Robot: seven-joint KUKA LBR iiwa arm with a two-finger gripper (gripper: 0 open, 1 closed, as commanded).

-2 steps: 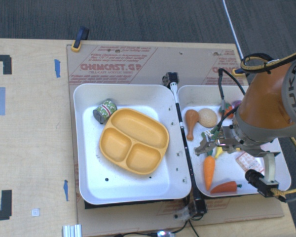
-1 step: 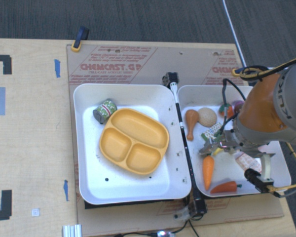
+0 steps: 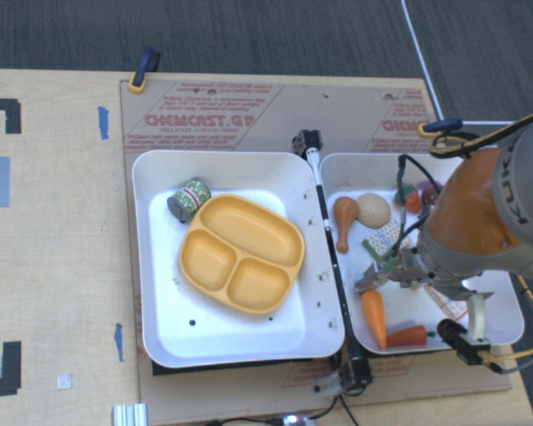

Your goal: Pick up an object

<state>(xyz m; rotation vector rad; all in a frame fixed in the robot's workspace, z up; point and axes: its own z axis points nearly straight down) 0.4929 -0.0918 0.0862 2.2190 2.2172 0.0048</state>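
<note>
The right bin (image 3: 508, 327) holds several toy foods. A brown drumstick (image 3: 345, 221) and a beige round bun (image 3: 372, 209) lie at its back left. An orange carrot (image 3: 374, 318) and a red piece (image 3: 407, 335) lie at its front left. My gripper (image 3: 384, 272) hangs low over the bin's left middle, just above the carrot's top end and beside a small green item (image 3: 378, 250). The grey and orange arm covers the bin's middle and right. I see nothing clearly held.
The left bin (image 3: 151, 264) holds a yellow three-section plate (image 3: 241, 253) and a small green-labelled can (image 3: 188, 198) at its back left. A small red-orange item (image 3: 412, 198) sits at the right bin's back. Cables run along the right bin's front edge.
</note>
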